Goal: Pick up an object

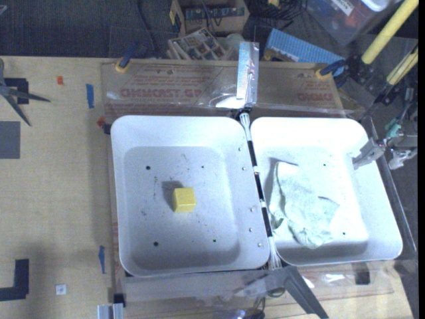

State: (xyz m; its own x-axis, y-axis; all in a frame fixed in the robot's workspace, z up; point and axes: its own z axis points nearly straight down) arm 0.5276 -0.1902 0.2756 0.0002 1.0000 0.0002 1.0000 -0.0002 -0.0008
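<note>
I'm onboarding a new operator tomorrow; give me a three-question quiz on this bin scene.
1. True or false: the yellow block lies in the same bin as the crumpled cloth.
2. Multiple choice: the cloth lies in A) the bin on the view's left, B) the bin on the view's right, C) on the wooden bench.
3. Fill in: the block sits near the ______ of the bin on the view's left.

Key: 1 false; 2 B; 3 middle.
</note>
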